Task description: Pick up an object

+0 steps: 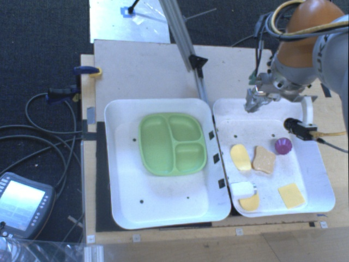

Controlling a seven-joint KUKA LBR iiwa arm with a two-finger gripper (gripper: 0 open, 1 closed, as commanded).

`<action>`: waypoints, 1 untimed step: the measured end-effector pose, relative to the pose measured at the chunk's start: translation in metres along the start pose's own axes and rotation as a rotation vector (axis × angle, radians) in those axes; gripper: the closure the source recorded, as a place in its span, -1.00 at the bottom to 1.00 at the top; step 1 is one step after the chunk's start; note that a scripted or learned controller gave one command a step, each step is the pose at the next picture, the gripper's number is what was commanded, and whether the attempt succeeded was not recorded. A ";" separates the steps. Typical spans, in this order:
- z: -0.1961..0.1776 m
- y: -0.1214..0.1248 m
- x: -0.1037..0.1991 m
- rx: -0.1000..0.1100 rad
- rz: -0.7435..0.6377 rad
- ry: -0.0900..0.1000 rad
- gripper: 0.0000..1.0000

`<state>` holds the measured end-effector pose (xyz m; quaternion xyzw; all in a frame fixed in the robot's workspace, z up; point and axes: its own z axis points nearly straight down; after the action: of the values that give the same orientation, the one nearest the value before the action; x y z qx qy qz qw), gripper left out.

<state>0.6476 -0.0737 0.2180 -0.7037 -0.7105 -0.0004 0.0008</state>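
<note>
My gripper (252, 105) hangs over the far left part of the right bin (322, 173), above bare floor, with nothing seen between its fingers. Below it in that bin lie a pale yellow oval piece (240, 157), a tan toast-like slice (264, 160), a small purple ball (283, 145), a yellow square slice (290, 195), a white block (243, 189) and an orange-yellow wedge (250, 202). The nearest of them, the oval piece, lies well toward the front from the gripper.
The left bin (122, 201) holds a green divided plate (172, 144). A metal rod (182, 34) slants down to the ridge between the bins. A black fitting with a cable (299, 127) sits at the right bin's far right side.
</note>
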 end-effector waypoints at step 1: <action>-0.013 -0.017 0.051 -0.001 -0.002 0.001 1.00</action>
<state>0.6302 -0.0224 0.2311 -0.7031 -0.7111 -0.0012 0.0008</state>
